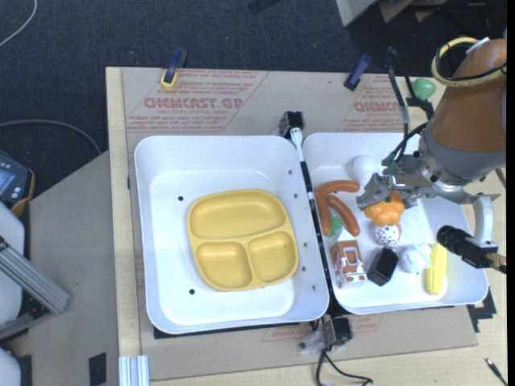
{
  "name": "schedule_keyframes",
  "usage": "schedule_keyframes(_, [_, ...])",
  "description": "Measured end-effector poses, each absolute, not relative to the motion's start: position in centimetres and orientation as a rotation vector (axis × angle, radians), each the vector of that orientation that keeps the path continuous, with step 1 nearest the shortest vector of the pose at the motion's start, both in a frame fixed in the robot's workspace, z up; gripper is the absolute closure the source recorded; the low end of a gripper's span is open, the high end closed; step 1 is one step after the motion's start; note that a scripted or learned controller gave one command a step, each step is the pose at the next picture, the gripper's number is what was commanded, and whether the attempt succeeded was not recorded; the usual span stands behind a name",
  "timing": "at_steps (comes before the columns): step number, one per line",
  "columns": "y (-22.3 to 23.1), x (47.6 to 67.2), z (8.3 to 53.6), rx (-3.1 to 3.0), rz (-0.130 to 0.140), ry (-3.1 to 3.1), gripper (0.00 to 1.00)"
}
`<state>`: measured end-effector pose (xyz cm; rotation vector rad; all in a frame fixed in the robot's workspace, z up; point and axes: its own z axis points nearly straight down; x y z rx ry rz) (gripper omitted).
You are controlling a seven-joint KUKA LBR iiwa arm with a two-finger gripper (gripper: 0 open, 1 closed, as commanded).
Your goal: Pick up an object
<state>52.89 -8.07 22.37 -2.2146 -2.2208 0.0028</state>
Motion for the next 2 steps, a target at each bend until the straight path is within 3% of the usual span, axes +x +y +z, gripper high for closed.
schedule_keyframes(1, [-8.4, 53.2, 22.3, -2.221, 0.0, -2.221, 1.0])
schedule_keyframes(2, [-8.8, 51.4, 22.9, -2.22, 0.001, -2.219, 1.0])
